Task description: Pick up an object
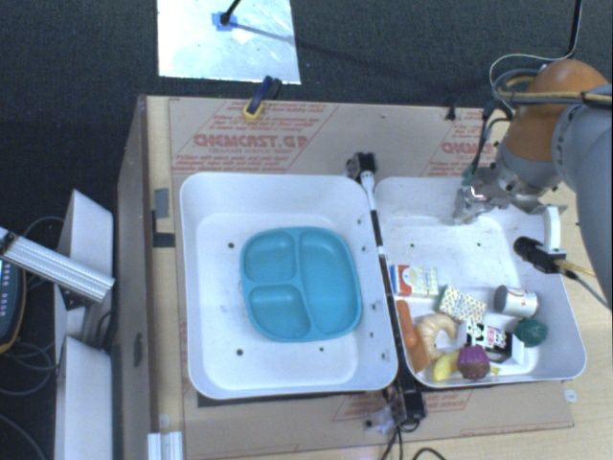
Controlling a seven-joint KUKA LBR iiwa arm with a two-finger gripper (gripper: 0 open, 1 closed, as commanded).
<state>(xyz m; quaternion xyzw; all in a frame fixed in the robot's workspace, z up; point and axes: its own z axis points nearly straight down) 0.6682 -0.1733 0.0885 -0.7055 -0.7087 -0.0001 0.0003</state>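
the arm reached in from the right and its gripper hung over the far edge of the right bin, well apart from the objects; from this slant i could not tell the state of the gripper. the things to pick lay crowded in the near part of that bin: a small milk carton, a checkered packet, a white cup on its side, a dark green ball-like piece, a black and white box, a purple toy, a yellow piece, a bread-like roll and a carrot along the divider. all seemed to be light toy food, probably hard plastic or thin card (so easy to lift but also easy to push away). the round ones would likely slip between two fingers. the carton looked the best choice, i judged, because it stood at the far edge of the pile with flat sides to pinch. the left bin held a blue divided plate.
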